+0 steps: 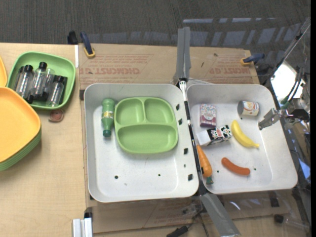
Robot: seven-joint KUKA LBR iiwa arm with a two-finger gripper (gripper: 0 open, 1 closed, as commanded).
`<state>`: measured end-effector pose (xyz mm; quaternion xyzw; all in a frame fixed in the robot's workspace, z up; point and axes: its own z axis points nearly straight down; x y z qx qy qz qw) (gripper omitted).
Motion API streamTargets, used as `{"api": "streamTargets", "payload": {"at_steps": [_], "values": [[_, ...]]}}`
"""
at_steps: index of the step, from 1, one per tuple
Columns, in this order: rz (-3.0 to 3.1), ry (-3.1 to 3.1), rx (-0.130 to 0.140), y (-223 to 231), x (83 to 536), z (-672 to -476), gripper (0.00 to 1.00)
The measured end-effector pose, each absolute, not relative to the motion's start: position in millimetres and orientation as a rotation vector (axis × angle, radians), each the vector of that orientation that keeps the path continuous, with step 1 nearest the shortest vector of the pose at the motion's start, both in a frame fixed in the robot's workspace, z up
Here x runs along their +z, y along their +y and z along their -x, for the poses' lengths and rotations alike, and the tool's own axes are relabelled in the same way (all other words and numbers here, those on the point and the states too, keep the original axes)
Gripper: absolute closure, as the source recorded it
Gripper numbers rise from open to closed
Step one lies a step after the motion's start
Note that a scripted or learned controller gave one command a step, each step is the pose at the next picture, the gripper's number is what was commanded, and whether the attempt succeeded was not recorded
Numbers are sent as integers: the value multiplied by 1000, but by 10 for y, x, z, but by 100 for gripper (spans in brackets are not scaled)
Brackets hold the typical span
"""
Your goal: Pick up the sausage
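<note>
The sausage (235, 166), reddish-orange and slightly curved, lies flat near the front of the right bin (276, 179). My gripper (268, 119) hangs over the bin's right side, up and to the right of the sausage and well apart from it. It is just right of the banana (245, 135), and only a small grey part of it stands out against the bin. Nothing shows in its grasp.
The right bin also holds a carrot (205, 163) along its left wall, a small cow-print carton (217, 134), a purple packet (208, 115) and a can (249, 108). A green divided plate (145, 125) and a green bottle (107, 116) lie in the left bin (138, 181).
</note>
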<state>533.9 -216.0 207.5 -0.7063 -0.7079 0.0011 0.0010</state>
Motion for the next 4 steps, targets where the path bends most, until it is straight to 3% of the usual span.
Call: {"api": "streamTargets", "payload": {"at_steps": [1,2,3,4], "values": [[2533,-1849,2,-1994,916,-5042,0],[2468,-1939,3,-1091,1558,-4813,0],[2411,-2007,5,-1167,900,-4760,0],[2415,-2001,8,-1174,979,-4755,100]]}}
